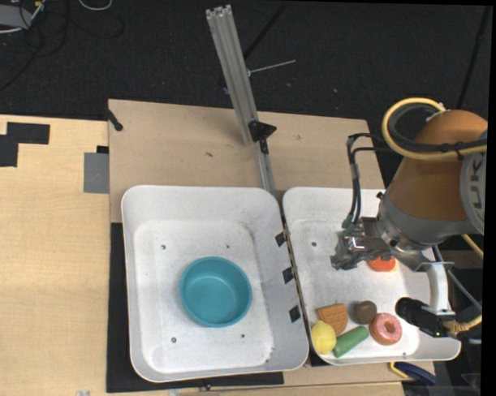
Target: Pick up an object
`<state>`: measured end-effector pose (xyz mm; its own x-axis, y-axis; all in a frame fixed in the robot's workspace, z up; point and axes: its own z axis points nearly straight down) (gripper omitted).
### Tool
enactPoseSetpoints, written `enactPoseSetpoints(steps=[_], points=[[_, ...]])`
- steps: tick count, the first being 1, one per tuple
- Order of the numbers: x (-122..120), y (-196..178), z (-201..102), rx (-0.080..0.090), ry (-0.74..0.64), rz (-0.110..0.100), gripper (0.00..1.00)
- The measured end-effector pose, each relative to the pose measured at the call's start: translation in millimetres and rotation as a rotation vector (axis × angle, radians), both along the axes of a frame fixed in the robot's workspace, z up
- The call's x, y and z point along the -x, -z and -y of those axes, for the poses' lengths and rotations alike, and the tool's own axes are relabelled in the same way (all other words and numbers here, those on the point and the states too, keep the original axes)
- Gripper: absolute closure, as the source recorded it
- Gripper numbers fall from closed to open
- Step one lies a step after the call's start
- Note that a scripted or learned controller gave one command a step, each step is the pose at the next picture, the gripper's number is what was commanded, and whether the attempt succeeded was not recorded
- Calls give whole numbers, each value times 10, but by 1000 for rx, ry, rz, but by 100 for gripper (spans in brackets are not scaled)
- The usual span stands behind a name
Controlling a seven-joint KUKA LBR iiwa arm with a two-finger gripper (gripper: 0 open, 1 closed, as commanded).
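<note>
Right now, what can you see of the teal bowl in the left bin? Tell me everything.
The teal bowl is round, plain and one colour throughout, with a smooth matte look like plastic. It stands upright, mouth up, and nothing is visible inside it. It rests on the floor of the left bin, a little toward the near side of centre, apart from every wall. Nothing else touches it. The gripper is over the right bin, well away from the bowl.

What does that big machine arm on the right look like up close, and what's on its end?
The arm is a bulky rounded body, orange on top and grey below, with a yellowish hose looped over it and thin black cables trailing down. At its end sits a small dark metal pincer. Part of a black letter shows on its side.
</note>
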<state>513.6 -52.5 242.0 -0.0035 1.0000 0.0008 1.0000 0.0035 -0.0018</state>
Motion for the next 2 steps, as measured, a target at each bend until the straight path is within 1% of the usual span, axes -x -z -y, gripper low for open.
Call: enactPoseSetpoints(steps=[1, 2], points=[[54, -20, -427, 0, 0, 1, 100], [30, -23, -1015, 1, 0, 1, 100]])
